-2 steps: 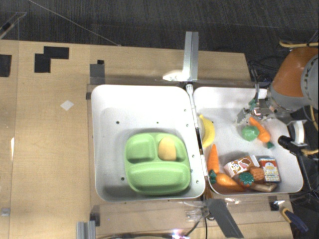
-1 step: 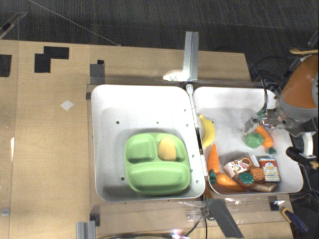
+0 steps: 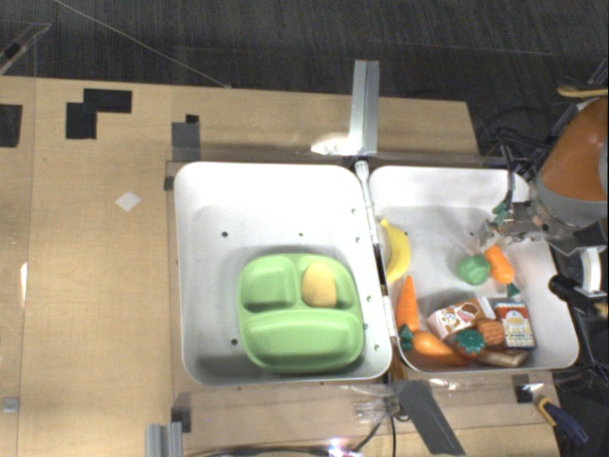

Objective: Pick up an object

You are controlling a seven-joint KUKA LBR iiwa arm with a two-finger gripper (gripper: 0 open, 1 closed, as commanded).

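Carrot (image 3: 499, 264), tapered smooth orange plastic, touches end effector (image 3: 501, 225); its grip state unclear

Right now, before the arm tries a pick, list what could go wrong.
1. The tool sits by the right bin's far right wall, so a descent there may clip the rim.
2. The small carrot touches the green toy; closing on one could nudge or drag the other.
3. The front corner pile, with box and big carrot, is crowded, so a grasp may catch two items or slip.
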